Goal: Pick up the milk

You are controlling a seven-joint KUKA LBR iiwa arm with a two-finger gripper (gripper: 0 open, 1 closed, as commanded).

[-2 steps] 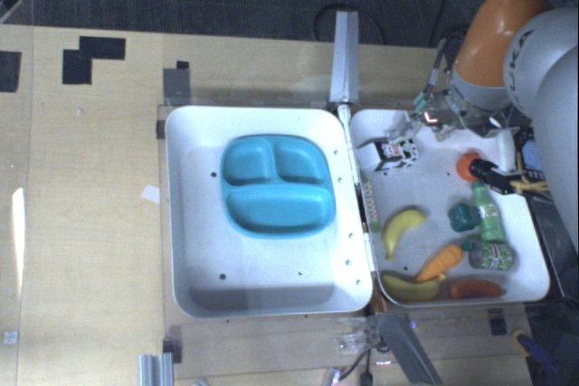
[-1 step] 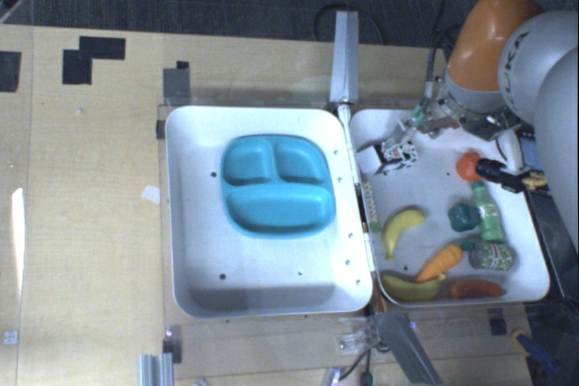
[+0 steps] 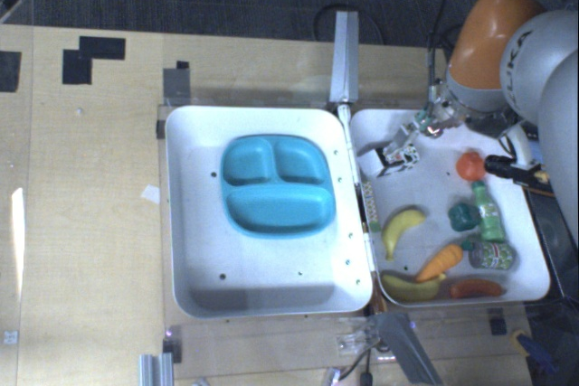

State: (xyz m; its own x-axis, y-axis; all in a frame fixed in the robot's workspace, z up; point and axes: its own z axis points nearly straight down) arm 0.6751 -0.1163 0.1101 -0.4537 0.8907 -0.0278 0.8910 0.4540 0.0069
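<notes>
Claw (image 3: 399,154) hangs low over the right bin (image 3: 540,262), its grip unreadable from above, so first find the milk, which I cannot pick out among the food.

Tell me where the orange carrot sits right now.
The orange carrot lies in the right white bin, near its front edge, between two yellow bananas and a can.

The arm (image 3: 534,50) runs off the right edge; the gripper (image 3: 398,154) is too small to read.
</notes>
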